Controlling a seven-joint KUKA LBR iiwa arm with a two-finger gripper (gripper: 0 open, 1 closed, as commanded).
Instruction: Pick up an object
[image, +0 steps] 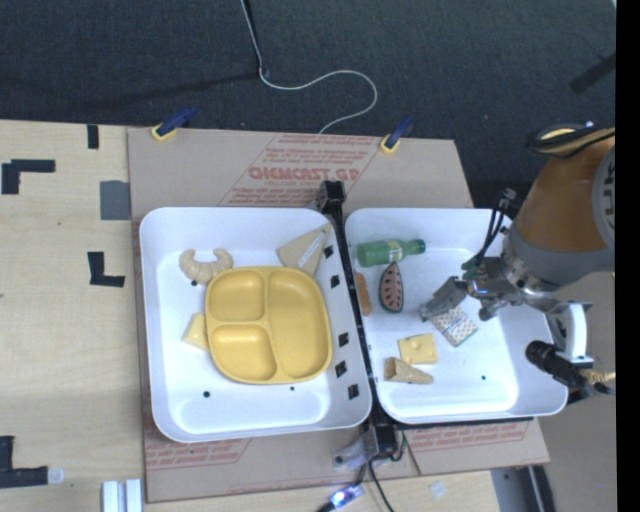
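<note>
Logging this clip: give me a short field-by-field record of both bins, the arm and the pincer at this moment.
left bin: yellow divided plate, tan croissant-shaped piece, pale wedge, small yellow piece at the plate's left edge
right bin: green bottle, dark red oval item, checkered packet, yellow cheese-like piece, tan crumbly piece
arm: reaches in from the right, over the right bin
pincer: low over the right bin, beside the checkered packet
held object: none seen between the fingers
</note>
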